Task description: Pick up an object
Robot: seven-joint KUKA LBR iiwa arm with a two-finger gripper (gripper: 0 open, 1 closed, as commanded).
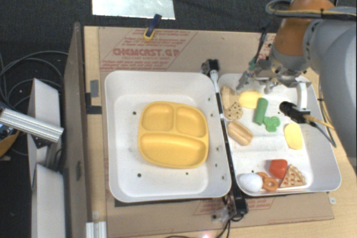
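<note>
"Several toy foods (261, 120) lie in the right bin (329, 167): which sits closest to the end effector (257, 82)?"

"A yellow piece (249, 100), just below it, with a green piece (260, 111) beside that. Whether the end effector is wide or narrow, I cannot tell."

"And the rest?"

"A hot dog (240, 132) by the divider, a lemon-like piece (293, 136) further right, then an egg (250, 181), a tomato (278, 167) and a pizza slice (293, 177) along the near rim. Open floor lies mid-bin. The left bin (122, 136) holds a yellow divided plate (172, 134)."
</note>
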